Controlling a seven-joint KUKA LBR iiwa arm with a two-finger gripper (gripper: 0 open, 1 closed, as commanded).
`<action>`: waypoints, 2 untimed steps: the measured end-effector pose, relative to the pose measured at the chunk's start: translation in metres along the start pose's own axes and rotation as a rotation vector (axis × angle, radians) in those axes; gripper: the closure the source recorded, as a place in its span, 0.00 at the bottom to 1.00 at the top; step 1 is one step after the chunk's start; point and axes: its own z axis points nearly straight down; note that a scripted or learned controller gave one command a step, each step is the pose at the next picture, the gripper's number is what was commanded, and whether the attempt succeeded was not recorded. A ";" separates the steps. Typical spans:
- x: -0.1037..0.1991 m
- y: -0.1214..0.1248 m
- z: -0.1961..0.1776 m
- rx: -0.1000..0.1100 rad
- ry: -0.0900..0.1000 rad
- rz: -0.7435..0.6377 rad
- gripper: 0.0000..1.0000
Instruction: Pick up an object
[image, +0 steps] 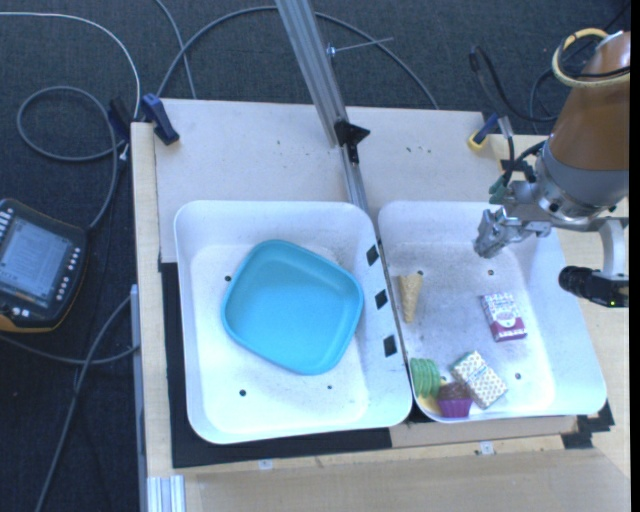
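In the right bin (560, 380) lie a tan cone (411, 295), a small red-and-white box (503, 315), a checkered packet (481, 378), a green piece (426, 375) and a purple piece (455, 400). My gripper (489, 240) hangs over the bin's upper middle, above and left of the red-and-white box. Nothing shows between its fingers. The view is too coarse to tell how the fingers stand.
The left bin (200, 400) holds a light blue square plate (292, 305). A metal rail (325, 80) slants down to the seam between the bins. Cables and a teach pendant (35, 262) lie on the floor at left. The arm (590, 130) fills the upper right.
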 end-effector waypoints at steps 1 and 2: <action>0.052 -0.001 0.013 0.006 0.001 -0.004 1.00; 0.106 0.003 0.022 0.006 0.002 -0.004 1.00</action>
